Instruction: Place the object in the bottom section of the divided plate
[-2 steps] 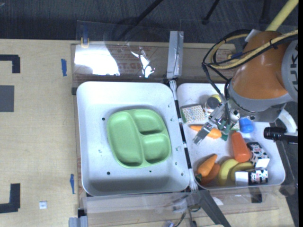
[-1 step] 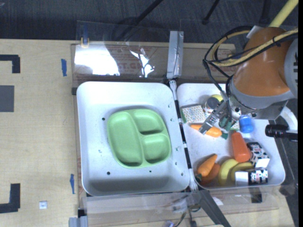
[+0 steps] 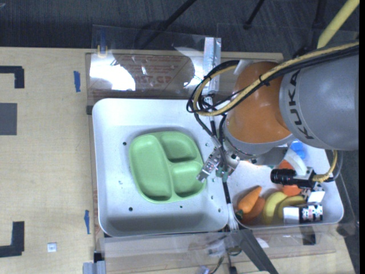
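— Where is the gripper (image 3: 212,167)?
— At the plate's (image 3: 165,165) right rim, near the ridge between the two bins.
— Holding anything?
— Nothing visible; whether it's open, I cannot tell.
— And the objects?
— Carrot (image 3: 250,202) and banana (image 3: 280,203) lie in the right bin (image 3: 336,210).

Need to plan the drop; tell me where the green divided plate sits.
The green divided plastic plate lies in the left white bin, right of its centre, with the gripper at the plate's right edge.
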Controlling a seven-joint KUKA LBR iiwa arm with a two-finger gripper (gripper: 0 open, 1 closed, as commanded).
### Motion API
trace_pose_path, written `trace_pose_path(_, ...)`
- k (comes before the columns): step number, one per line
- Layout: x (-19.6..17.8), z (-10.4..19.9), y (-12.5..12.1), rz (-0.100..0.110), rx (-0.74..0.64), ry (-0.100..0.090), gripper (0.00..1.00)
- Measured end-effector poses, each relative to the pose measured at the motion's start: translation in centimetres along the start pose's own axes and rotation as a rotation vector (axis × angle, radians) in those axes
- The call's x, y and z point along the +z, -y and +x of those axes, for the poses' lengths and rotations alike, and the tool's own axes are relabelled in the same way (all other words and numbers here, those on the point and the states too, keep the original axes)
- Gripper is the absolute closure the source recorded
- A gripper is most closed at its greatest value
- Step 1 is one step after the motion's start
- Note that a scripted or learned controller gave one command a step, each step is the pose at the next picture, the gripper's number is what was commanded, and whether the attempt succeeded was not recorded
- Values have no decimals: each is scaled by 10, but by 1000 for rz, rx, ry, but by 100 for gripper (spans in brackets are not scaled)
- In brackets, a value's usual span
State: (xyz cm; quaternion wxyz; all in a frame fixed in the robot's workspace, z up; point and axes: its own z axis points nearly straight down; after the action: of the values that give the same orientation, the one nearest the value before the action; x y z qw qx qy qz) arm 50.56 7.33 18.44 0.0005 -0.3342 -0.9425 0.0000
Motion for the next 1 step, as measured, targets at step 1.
trace_pose_path(1, -115, -30, 59, -3, 465, 4, 100)
